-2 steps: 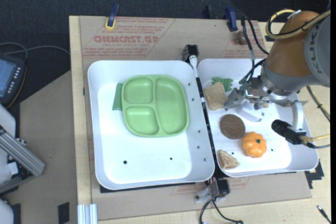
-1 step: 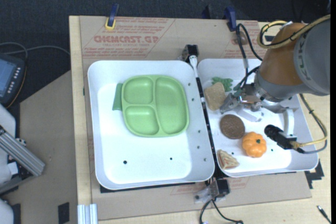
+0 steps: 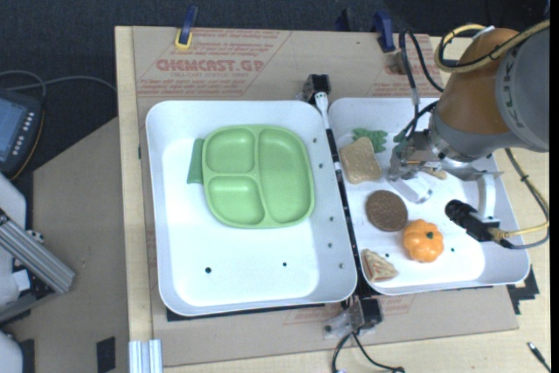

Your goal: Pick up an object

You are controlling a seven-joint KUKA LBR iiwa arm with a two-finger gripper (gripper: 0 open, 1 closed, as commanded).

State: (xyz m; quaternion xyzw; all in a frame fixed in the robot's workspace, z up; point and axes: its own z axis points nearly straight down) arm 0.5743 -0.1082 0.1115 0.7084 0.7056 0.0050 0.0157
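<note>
Camera view puts the pincer (image 3: 410, 168) over the right-hand bin (image 3: 463, 272), its spread impossible to tell, with the tan bread slice (image 3: 359, 162) just beside it toward the other bin (image 3: 170, 223), lying lengthwise up the view.

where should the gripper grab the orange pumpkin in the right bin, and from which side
Probably from straight above, closing across the widest part of the orange pumpkin. It is squat and round with no edge or handle. The brown disc lies close at its upper left, so keep clear of that side.
</note>
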